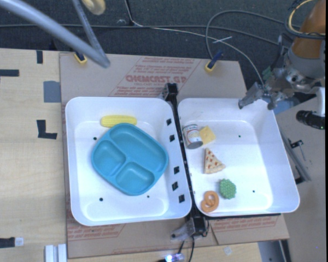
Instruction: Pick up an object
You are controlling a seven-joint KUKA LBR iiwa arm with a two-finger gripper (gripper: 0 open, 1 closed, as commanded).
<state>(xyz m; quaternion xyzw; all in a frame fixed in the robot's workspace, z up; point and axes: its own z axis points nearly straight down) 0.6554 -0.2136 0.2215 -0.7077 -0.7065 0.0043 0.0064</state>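
Gripper [251, 99] sits over the far right corner of the right bin [273, 146], well apart from everything in it. Can't tell if the fingers are open or closed from this angle; nothing visibly held

Targets, placed off the can [192, 136] lying on its side by the divider:
- cheese [208, 135] touching the can on its right
- pizza slice [212, 161] just nearer than the can
- broccoli [227, 188] further toward the near wall
- pretzel [210, 201] just left of broccoli, close to the near wall

My pick: broccoli or pizza. Both sit clear of neighbours and walls, so the fingers get room on both sides. Can + cheese are touching, a grasp there likely nudges one or grabs both; can may also roll. Pretzel is flat and near the wall, harder. Come straight down, centre over the item, close across the narrow axis

Left bin [76, 162] holds a blue tray [130, 158] and corn [118, 121], far from the arm, skip

Text: red print on the cardboard [153, 75] beyond the bins, looks like "CHEMCAST GP", not certain. Can label unreadable
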